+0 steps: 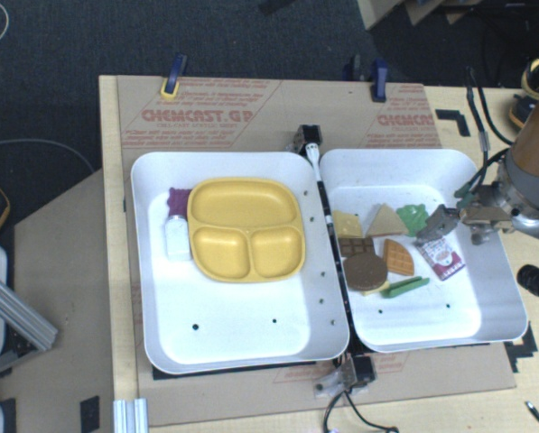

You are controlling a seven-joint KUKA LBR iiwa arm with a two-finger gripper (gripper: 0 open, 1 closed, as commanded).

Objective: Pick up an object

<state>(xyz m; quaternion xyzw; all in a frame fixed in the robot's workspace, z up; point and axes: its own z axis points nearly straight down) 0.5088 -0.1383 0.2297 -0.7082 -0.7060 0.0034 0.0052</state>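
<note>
Grey claw [438, 225] over right bin [495, 287], touching red-and-white packet [442, 258], finger spread unclear

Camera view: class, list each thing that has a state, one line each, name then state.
Yellow tray: right way up, compartments bare, in the left bin.
White bottle: lying beside the tray's left edge.
Waffle: lying flat in the right bin.
Brown disc: lying flat.
Green stick: lying flat.
Claw: over the right bin, above a red packet.
</note>
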